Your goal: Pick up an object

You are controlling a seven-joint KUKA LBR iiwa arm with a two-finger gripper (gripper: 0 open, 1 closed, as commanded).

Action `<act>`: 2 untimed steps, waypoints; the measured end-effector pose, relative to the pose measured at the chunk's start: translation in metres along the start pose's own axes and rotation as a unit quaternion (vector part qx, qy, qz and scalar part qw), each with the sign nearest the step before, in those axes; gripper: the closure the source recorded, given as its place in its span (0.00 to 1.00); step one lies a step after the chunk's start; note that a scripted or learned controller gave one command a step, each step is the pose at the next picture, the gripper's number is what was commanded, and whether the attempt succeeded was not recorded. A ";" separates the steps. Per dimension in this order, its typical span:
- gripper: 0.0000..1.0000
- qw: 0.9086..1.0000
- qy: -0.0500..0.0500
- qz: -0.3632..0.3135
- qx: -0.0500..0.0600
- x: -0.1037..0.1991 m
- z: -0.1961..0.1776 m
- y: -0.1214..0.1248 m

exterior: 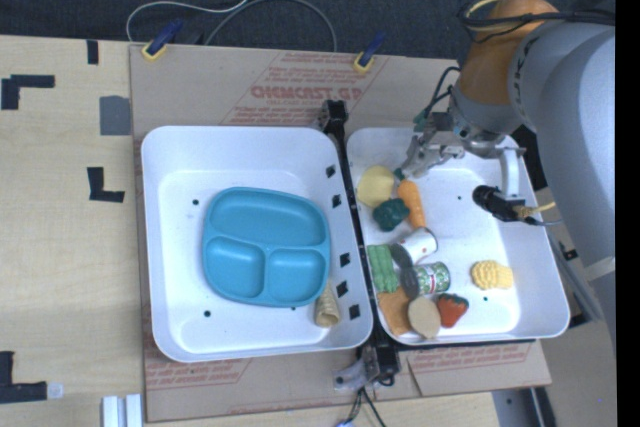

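red "CHEMCAST GP" print, cardboard sheet (250, 80)

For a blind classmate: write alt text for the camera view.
The gripper hovers over the right bin, above a yellow lemon and carrot among toy foods. The left bin holds a blue divided plate.

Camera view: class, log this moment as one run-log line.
gripper: over right bin | nearest: carrot, yellow ball | held: nothing seen | left bin: blue tray

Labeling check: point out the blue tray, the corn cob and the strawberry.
blue tray (262, 220): camera view, on the large upper compartment's floor.
corn cob (491, 275): camera view, middle of the yellow kernels.
strawberry (453, 309): camera view, centre of the red body.
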State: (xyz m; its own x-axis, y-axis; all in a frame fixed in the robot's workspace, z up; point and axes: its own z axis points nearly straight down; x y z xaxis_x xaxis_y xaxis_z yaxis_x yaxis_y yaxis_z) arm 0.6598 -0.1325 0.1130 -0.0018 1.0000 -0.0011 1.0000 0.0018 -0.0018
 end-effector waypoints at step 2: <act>0.00 1.000 -0.001 0.001 -0.003 0.005 0.027 -0.054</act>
State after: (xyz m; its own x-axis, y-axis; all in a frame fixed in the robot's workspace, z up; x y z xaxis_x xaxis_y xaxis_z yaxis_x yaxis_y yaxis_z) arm 0.6053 -0.1275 0.0859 -0.0008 1.0000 -0.0028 1.0000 0.0008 0.0046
